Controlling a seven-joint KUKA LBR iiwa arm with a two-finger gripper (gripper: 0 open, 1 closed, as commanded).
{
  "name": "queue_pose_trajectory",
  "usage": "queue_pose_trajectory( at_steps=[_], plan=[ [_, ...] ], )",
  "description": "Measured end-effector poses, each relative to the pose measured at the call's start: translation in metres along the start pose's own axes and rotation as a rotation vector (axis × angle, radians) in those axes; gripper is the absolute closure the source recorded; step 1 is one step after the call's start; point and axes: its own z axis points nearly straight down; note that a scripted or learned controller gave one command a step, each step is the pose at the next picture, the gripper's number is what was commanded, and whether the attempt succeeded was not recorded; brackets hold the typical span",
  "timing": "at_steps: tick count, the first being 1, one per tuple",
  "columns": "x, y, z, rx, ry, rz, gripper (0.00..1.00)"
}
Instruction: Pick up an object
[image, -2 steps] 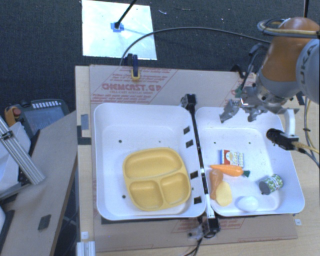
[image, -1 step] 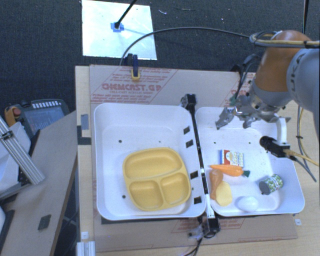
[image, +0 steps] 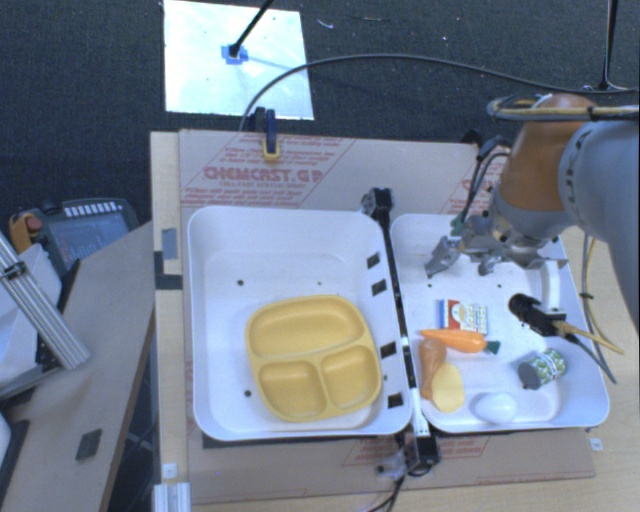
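End effector (image: 465, 255) hangs over the right bin (image: 578, 400), can't tell its grip. Carrot (image: 456, 340) sits just below it. Counter (image: 100, 330) off left, dark carpet (image: 80, 90) behind.

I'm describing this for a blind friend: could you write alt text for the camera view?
A grey and orange robot arm reaches from the right, its tool hovering over the back of the right bin, which holds a carrot, a small carton, a white egg and other toys. The left bin holds a yellow divided plate.
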Motion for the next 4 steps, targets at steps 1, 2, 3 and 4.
queue_pose_trajectory(
  at_steps=[1,2,3,4],
  plan=[
    [0.0,0.001,-0.013,-0.004,-0.001,0.0,1.0],
    [-0.002,-0.008,-0.066,-0.007,-0.001,0.001,1.0],
    [-0.003,-0.007,-0.07,-0.004,0.0,0.0,1.0],
    [0.052,0.002,-0.069,-0.005,0.002,-0.009,1.0]
  ],
)
